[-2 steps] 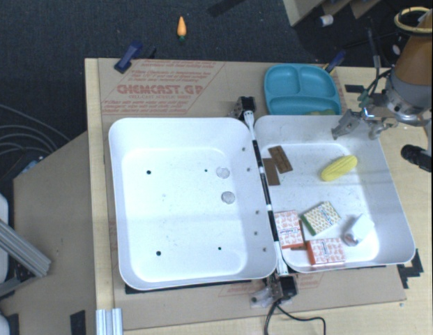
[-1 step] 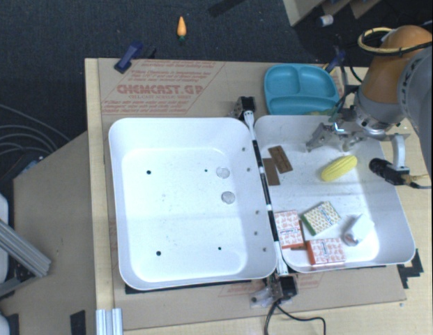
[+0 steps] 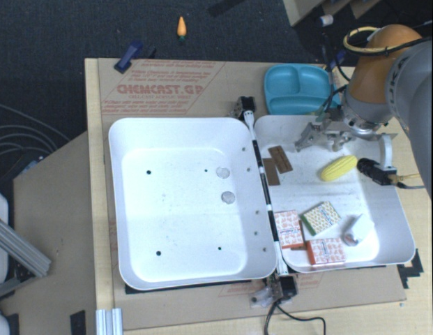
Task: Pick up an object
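In the camera view, the two-finger gripper (image 3: 321, 137) hangs over the far part of the right white bin (image 3: 390, 215), just left of the grey arm (image 3: 383, 68), and the nearest candidate, the yellow corn-shaped toy (image 3: 339, 167), lies a little nearer and to its right, apart from the fingertips. The likely failure is a descent that lands beside the rounded corn, so the fingers nudge it and it rolls away, or closes on bare bin floor. The flat brown strips (image 3: 275, 165) by the divider and the patterned cards (image 3: 310, 232) in the near part offer little edge to catch. The gripper's fingers appear spread apart, with nothing between them and touching nothing that I can make out.
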`<move>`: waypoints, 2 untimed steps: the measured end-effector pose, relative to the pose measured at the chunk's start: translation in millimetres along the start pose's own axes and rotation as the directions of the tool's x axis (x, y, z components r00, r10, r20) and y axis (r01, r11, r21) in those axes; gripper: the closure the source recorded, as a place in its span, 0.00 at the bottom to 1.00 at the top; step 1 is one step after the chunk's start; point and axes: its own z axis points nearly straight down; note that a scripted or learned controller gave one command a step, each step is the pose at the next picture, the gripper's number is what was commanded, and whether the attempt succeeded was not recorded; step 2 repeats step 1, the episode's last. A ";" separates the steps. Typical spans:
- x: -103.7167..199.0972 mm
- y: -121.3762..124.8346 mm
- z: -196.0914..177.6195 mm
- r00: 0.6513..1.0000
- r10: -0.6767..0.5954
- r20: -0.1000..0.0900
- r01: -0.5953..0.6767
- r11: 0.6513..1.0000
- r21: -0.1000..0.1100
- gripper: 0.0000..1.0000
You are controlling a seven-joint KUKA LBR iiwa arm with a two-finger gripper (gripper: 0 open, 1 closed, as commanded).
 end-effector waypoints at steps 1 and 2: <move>-66.4 -5.7 -55.3 1.000 0.001 0.004 -0.001 1.000 -0.006 0.00; -66.4 -5.7 -55.3 1.000 0.001 0.004 -0.001 1.000 -0.006 0.00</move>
